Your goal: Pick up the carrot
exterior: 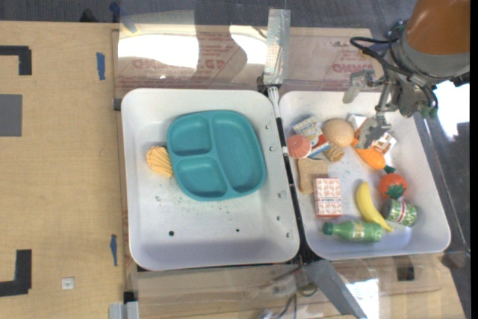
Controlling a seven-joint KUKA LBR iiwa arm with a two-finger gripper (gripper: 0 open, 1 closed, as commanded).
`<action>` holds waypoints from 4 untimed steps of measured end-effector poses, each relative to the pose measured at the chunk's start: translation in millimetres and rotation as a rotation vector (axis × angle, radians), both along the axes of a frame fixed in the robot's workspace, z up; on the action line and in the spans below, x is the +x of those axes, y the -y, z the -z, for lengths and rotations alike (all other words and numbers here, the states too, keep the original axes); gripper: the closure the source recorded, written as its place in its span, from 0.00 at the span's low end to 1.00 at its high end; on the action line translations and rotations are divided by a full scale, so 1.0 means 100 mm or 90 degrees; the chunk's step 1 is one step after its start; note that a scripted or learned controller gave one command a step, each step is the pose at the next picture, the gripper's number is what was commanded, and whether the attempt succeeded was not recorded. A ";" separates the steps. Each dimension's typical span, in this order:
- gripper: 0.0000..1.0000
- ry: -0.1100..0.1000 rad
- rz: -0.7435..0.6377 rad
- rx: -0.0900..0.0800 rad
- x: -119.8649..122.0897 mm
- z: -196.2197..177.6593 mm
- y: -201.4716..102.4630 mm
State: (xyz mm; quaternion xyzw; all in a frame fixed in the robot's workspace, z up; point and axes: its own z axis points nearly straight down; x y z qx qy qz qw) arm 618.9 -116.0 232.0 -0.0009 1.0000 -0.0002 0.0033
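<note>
The orange carrot [371, 157] lies in the right bin [433, 235], toward its far right side, between a bread roll [338, 133] and a red tomato [392, 184]. My gripper [376, 137] hangs just above the carrot's far end, reaching down from the grey and orange arm [441, 7] at the upper right. Its two fingers [385, 138] stand open, with nothing between them. The carrot rests on the bin floor, partly covered by the fingertips.
Crowded round the carrot are a red can [299, 146], a brown slice [310, 172], a pink carton [327, 196], a banana [368, 204], a green bottle [352, 231] and a small tin [402, 214]. The left bin holds a teal divided plate [216, 153] and a yellow shell-shaped toy [159, 159].
</note>
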 end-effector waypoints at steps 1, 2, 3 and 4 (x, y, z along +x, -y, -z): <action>0.00 -0.009 -0.005 0.002 -0.28 1.31 0.18; 0.00 0.000 -0.038 0.001 -0.24 1.44 0.28; 1.00 0.004 -0.039 -0.001 -0.21 1.30 0.28; 1.00 0.006 -0.107 -0.001 -0.22 0.58 -0.17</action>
